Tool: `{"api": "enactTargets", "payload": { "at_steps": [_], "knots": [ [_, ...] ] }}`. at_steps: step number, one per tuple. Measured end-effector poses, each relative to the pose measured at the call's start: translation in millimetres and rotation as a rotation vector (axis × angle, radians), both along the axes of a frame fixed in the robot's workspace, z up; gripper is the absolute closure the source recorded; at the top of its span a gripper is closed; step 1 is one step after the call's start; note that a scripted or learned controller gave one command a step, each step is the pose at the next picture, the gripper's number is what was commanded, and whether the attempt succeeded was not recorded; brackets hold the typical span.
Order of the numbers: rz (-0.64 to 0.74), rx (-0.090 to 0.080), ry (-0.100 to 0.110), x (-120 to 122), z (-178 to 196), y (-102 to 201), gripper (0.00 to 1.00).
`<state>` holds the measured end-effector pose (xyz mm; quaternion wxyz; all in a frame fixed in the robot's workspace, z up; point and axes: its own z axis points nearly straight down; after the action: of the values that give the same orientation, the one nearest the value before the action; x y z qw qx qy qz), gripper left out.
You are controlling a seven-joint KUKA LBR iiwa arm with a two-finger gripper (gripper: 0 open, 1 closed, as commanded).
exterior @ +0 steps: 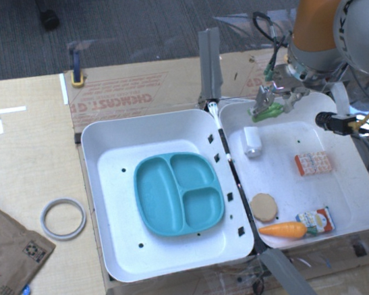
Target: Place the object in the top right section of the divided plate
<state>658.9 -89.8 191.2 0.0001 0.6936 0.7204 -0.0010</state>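
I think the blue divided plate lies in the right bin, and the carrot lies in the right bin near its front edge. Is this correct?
Not quite. In the camera view the blue divided plate lies in the left bin, not the right one. The rest holds: the carrot lies in the right bin near its front edge.

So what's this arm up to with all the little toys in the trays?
The grey and orange arm's gripper hangs over the back rim of the right bin, with something green at its tip. That bin holds a toy carrot, a round cookie, a small white cylinder and two small packets. The teal divided plate sits in the left bin, with nothing in its sections yet.
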Motion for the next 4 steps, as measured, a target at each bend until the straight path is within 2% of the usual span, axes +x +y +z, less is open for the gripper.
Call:
{"api": "enactTargets", "payload": {
  "at_steps": [1,2,3,4],
  "knots": [
    [0.249,0.002,0.001,-73,0,-2,1.0],
    [0.291,0.002,0.0,-181,32,-16,1.0],
    [0.407,0.003,0.002,-182,-82,-44,1.0],
    [0.451,-0.002,-0.009,-179,-96,-80,1.0]
  ]
}}
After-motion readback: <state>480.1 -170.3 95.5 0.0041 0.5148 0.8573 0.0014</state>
